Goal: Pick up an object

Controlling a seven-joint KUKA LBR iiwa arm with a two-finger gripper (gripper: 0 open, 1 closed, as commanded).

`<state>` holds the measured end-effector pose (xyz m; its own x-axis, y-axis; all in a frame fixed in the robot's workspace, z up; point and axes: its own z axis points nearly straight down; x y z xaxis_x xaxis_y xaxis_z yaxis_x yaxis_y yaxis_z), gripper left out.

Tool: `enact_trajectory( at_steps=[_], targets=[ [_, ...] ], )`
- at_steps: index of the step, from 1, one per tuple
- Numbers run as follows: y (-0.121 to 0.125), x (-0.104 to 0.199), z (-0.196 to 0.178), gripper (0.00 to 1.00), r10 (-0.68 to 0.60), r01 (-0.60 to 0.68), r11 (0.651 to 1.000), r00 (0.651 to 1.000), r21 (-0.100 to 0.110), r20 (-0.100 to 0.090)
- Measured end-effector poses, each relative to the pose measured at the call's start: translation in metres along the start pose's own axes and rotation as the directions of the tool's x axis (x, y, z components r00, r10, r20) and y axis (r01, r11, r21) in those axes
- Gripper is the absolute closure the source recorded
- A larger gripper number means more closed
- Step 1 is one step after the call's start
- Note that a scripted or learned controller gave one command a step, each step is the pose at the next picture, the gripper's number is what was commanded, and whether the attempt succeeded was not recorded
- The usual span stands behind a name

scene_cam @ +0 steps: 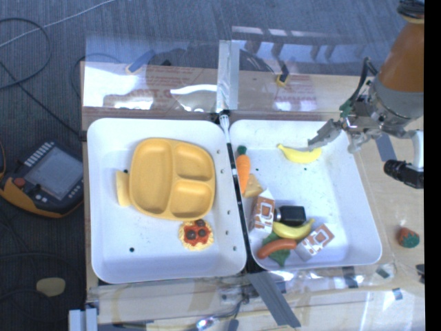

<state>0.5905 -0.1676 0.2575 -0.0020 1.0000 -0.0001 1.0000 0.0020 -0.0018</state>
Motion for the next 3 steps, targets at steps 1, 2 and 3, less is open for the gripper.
enact_trajectory(
  at_steps=[1, 2, 3],
  targets=[
    [0.054, 0.033, 0.11, 0.0, -0.103, 0.103, 0.995, 0.995, 0.001, 0.0],
    [0.081, 0.006, 0.169, 0.0, -0.141, 0.141, 0.99, 0.99, -0.009, 0.006],
    [0.082, 0.006, 0.157, 1.0, -0.142, 0.142, 0.99, 0.99, -0.011, 0.009]
  ],
)
